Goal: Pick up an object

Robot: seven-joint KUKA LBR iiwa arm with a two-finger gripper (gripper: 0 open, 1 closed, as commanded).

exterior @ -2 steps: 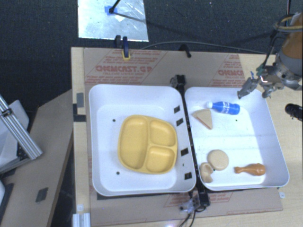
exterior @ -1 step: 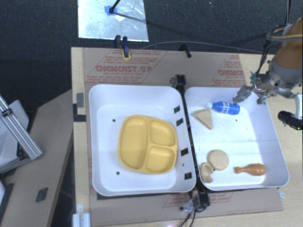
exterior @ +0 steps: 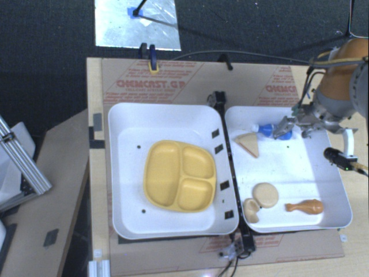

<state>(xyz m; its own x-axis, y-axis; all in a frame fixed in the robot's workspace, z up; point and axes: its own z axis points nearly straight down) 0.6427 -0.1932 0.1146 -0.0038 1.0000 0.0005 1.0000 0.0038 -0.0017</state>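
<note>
My gripper [exterior: 294, 133] hangs over the back of the right bin [exterior: 331, 172], open, with nothing between its fingers. A small blue object [exterior: 266, 130] lies just to the left of the left finger [exterior: 282, 131], close to it or touching. A beige wedge [exterior: 248, 144] rests left of that, near the bin's left wall. At the front of the bin lie a round beige piece [exterior: 266, 194], a smaller beige piece [exterior: 251, 209] and a brown drumstick [exterior: 305, 206].
The left bin [exterior: 127, 154] holds a yellow divided plate [exterior: 179, 176]. A black divider with clips [exterior: 226, 166] runs between the bins. A black cable connector [exterior: 340, 158] hangs over the right bin's right side. The arm [exterior: 343, 79] enters from the upper right.
</note>
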